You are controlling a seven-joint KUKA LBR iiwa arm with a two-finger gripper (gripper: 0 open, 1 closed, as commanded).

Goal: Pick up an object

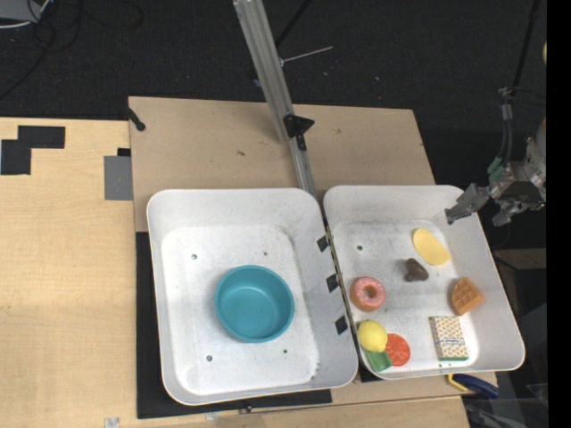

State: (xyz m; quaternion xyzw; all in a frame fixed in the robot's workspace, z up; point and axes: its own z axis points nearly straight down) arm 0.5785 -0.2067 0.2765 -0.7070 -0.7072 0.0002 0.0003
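Note:
The right bin [500, 328] holds several small items: a yellow oval piece [431, 246], a small dark brown lump [415, 270], a pink donut [368, 293], an orange-brown waffle [466, 296], a small printed box [449, 337], a yellow lemon [372, 335] and a red tomato [397, 349]. My gripper [483, 210] hangs over the bin's far right rim, above and to the right of the yellow piece. Its two dark fingers are spread open with nothing between them.
The left bin [178, 230] holds a teal bowl [254, 303]. A slanted aluminium rail [272, 78] rises behind the bins, ending near where they meet. Black clips [330, 282] sit along the shared rim.

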